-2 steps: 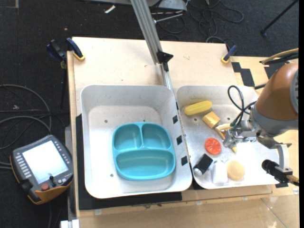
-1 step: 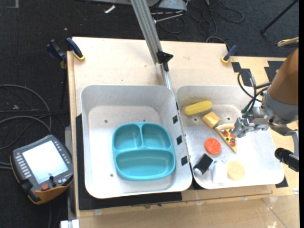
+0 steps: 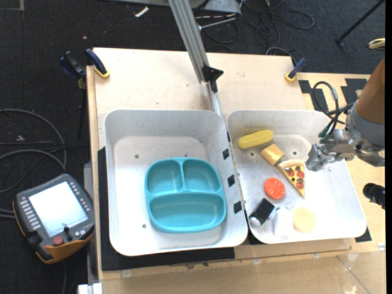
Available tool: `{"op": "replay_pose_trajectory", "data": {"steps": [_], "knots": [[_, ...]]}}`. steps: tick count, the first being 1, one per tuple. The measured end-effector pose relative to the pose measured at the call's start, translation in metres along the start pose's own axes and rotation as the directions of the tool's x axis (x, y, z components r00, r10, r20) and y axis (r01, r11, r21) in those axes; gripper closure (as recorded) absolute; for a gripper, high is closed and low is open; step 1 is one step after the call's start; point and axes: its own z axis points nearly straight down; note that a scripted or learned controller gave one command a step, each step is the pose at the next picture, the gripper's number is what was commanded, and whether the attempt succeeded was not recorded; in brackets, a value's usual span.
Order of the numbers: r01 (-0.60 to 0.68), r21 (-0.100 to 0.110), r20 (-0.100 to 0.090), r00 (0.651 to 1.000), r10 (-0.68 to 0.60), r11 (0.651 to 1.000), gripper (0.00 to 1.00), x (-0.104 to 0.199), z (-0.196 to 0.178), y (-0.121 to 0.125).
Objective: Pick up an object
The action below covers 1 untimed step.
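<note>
From above, the pizza slice (image 3: 295,177) is a tan wedge with red dots, lying flat in the right bin (image 3: 343,219), just beside the gripper (image 3: 316,161). Whether the gripper is open cannot be told; nothing shows in its hold. That bin also holds a corn cob (image 3: 255,139), cheese wedge (image 3: 272,154), tomato (image 3: 275,188), black block (image 3: 262,211) and pale disc (image 3: 304,220). The left bin (image 3: 122,164) holds a teal divided plate (image 3: 184,195).

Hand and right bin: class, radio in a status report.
Hand low over right bin, nothing seen held. Pizza slice nearest, untouched. Red disc lies beside it.
</note>
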Motion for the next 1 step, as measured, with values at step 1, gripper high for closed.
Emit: {"op": "replay_pose_trajectory", "data": {"steps": [1], "knots": [[0.004, 0.006, -0.004, 1.000, -0.004, 1.000, 1.00, 0.0470, 0.0042, 0.0024]]}}
